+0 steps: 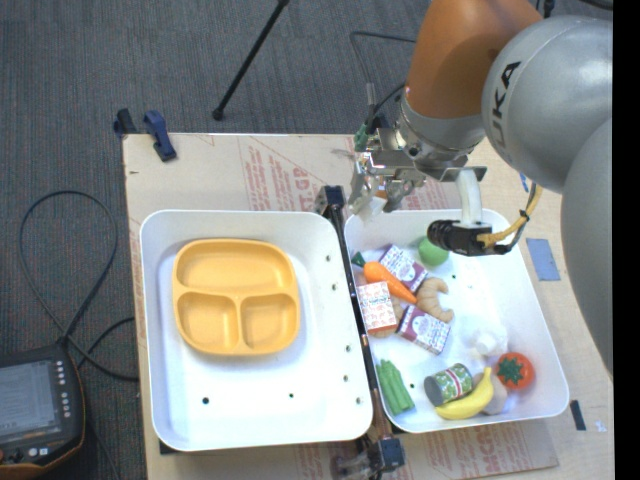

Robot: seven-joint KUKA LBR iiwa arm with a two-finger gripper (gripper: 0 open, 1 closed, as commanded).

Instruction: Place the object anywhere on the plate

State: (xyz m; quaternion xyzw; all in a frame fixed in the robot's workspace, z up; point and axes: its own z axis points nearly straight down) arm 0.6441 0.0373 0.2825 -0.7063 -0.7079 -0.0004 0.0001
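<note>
White bins flank: yellow plate [237, 296] lies left, well apart from claw [375, 196], grip state unclear

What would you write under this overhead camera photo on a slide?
Robot claw hovers over a bin of toy food beside an empty yellow plate.

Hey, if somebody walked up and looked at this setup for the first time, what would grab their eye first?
Probably the big grey and orange arm coming in from the upper right, its gripper above the far edge of the right bin. Next, the yellow divided plate in the left bin, and the heap of toy food in the right one.
</note>
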